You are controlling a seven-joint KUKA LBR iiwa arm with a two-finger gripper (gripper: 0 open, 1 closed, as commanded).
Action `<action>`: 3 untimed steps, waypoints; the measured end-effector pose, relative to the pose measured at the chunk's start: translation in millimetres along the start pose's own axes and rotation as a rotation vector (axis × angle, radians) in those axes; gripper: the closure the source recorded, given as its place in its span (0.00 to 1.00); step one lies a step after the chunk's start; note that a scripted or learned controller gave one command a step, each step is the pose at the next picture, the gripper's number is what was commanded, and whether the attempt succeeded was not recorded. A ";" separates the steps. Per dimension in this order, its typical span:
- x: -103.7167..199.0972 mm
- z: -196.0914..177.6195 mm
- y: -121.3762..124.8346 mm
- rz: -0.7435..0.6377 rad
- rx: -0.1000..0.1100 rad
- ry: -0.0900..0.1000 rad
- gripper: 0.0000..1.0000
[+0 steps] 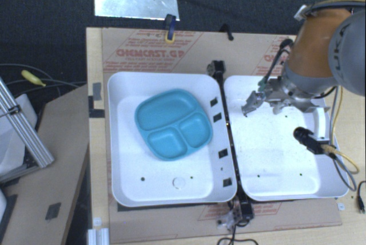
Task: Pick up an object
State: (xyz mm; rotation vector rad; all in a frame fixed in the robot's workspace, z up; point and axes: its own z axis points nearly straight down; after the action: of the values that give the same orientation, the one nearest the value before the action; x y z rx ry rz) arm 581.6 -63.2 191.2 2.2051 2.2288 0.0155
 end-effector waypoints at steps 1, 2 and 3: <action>160.7 7.3 -4.7 -0.008 0.010 0.006 0.00; 190.8 -163.9 40.1 0.002 -0.012 0.003 0.00; 262.2 -156.5 4.9 -0.001 0.011 0.001 0.00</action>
State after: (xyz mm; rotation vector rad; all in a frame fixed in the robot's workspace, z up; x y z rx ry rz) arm 581.9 198.6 348.5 2.2099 2.2359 0.0043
